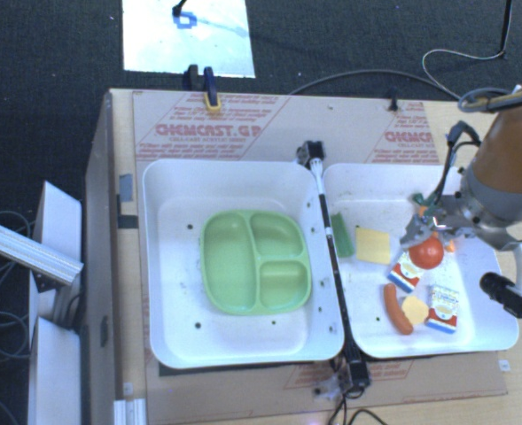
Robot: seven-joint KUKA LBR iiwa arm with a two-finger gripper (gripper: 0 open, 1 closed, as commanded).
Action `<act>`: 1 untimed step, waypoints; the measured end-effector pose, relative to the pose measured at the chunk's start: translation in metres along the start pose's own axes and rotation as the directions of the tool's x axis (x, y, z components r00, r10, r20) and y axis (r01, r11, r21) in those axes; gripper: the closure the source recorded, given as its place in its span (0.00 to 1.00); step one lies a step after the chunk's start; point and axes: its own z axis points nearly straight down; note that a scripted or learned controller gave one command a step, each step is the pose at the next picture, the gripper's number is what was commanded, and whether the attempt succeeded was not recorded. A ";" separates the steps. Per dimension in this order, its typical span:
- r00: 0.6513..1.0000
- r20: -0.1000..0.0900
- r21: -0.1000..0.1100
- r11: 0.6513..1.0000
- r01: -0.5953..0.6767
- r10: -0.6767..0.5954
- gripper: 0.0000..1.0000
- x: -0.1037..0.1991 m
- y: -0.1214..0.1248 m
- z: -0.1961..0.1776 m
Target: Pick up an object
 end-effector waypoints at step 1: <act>1.000 0.001 -0.002 1.000 0.002 -0.002 1.00 -0.001 0.035 -0.031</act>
